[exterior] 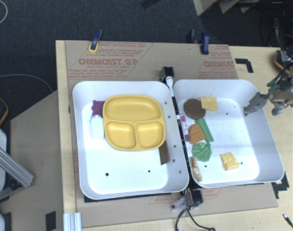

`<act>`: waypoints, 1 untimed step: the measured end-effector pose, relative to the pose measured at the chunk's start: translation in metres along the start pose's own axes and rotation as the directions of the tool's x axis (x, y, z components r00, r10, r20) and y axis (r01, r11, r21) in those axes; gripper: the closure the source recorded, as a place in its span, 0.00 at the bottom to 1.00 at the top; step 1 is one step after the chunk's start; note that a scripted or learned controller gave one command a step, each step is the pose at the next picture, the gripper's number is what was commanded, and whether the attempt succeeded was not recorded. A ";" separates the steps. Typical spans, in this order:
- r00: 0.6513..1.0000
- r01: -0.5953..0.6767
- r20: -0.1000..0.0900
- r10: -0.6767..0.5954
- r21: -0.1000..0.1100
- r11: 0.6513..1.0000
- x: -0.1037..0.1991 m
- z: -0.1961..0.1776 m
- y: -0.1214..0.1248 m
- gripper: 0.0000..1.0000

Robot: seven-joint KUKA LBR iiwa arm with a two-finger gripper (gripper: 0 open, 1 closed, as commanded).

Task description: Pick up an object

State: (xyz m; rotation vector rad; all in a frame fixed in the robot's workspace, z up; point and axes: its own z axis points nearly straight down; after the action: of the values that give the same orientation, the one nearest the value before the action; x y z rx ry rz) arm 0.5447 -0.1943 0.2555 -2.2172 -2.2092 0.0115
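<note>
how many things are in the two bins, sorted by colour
yellow: 3 (divided tray, block, block)
brown: 1 (round disc)
orange: 1 (piece)
green: 2 (strip, crumpled piece)
purple: 1 (item beside the tray)
white: 1 (item beside the tray)
total: 9, leaving out small bits I cannot identify along the bins' shared edge

Red print "CHEMCAST GP" on the brown board point(112, 57) under the bins, at 12 o'clock above the left bin – repeated at 1 o'clock above the right bin, partly cut off. Smaller lines unreadable.
</note>
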 end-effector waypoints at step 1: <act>1.000 0.004 0.003 -0.004 -0.013 1.000 0.001 -0.007 0.002 0.00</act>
State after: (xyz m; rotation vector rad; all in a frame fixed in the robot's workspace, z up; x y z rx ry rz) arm 0.5471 -0.1937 0.2628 -2.2214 -2.2214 0.0003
